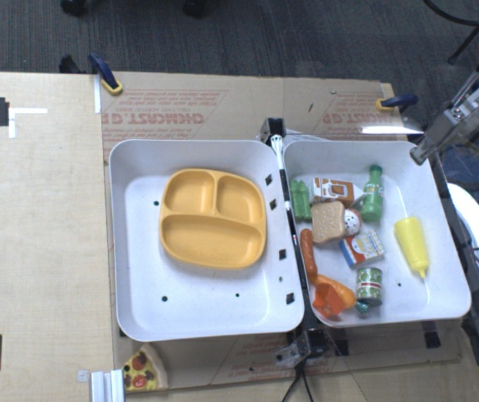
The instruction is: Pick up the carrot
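Note:
The carrot (332, 296), an orange piece, lies in the front left corner of the right bin (445, 249), next to a small green-labelled can (368, 285). A long orange-red sausage-like piece (308, 255) runs along the bin's left wall just behind it. My gripper (426, 147) hangs over the right bin's back right corner, high above the rim and far from the carrot. It has nothing visibly in it.
The right bin also holds a yellow squeeze bottle (413, 243), a green bottle (373, 194), a toast slice (329, 221), a small carton (333, 189) and other toys. A yellow divided plate (213, 218) sits in the left bin (131, 249).

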Action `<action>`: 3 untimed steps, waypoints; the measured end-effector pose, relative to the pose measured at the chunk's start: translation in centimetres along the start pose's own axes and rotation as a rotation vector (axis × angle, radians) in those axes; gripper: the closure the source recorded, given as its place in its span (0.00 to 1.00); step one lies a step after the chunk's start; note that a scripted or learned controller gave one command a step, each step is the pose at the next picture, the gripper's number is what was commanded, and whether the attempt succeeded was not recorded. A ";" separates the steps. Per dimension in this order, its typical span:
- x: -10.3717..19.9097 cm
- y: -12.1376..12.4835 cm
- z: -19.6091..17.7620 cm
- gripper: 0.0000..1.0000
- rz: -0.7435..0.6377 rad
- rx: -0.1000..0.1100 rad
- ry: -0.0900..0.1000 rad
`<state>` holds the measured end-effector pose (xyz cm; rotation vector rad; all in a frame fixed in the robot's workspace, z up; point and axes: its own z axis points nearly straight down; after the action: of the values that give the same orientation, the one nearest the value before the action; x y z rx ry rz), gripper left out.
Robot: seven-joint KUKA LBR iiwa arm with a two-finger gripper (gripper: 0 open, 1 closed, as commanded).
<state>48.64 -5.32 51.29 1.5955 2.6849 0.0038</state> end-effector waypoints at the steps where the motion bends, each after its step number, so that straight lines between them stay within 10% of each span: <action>1: -0.1 0.3 -0.9 1.00 -0.002 -0.003 -0.004; 2: -0.1 0.3 -0.9 0.00 -0.002 -0.003 -0.004; 3: 0.7 6.3 1.7 0.00 0.190 0.014 0.011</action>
<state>53.88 -1.72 49.66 1.8528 2.5357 -0.0030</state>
